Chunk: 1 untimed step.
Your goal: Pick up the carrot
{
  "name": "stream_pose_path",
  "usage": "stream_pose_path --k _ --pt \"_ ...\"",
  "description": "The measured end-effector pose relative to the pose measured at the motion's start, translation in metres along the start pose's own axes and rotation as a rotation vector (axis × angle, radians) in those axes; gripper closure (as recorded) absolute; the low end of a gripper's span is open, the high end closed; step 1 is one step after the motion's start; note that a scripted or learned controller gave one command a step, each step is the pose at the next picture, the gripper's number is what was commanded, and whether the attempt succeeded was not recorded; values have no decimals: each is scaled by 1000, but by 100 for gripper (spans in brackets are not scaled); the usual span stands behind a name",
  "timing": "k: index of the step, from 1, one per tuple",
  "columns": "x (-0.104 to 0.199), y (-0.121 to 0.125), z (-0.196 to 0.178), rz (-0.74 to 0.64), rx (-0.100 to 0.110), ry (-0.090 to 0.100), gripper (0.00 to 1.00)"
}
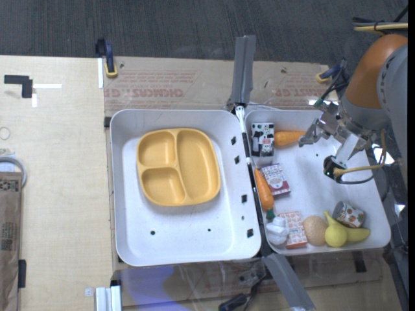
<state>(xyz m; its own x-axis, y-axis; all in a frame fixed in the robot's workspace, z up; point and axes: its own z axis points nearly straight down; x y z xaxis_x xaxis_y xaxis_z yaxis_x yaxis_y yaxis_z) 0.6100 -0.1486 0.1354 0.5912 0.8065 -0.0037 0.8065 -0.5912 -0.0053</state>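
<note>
Carrot [264, 190] lay in the right bin [382, 235], long axis running along the left wall and tight against it. There was no room on that side. A small red-and-white box [276, 179] sat just beside its upper half on the other side, so that side was crowded too. The lower end pointed at a white crumpled item [277, 229] and a second box [296, 229] near the front edge.

A second orange tapered piece [289, 137] lay near the back wall, its thick end against a black-and-white carton [262, 139]. Couldn't tell whether it was another carrot.

Gripper [327, 141] hung over the back right of that bin, close to the tapered piece's narrow tip. Contact wasn't clear. Open or closed couldn't be told from this angle, and nothing was visibly held. It was well apart from the carrot at the left wall. A black cable loop [338, 170] hung below the wrist, and the arm's orange band [369, 76] was above the bin's back right corner.

The front edge of the right bin was packed with a beige round item [316, 230], a yellow fruit [340, 235] and a small can [349, 214]. The middle of the bin floor between the gripper and the boxes was bare white, the main open lane.

The left bin [130, 238] held a yellow divided plate [178, 167] with bare floor around it. The two bins touched at the shared divider. The counter [52, 173] stretched to the left.
</note>
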Motion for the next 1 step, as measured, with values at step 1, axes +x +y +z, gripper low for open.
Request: stream_pose_path --k 1 --pt "0 0 0 0 0 0 0"
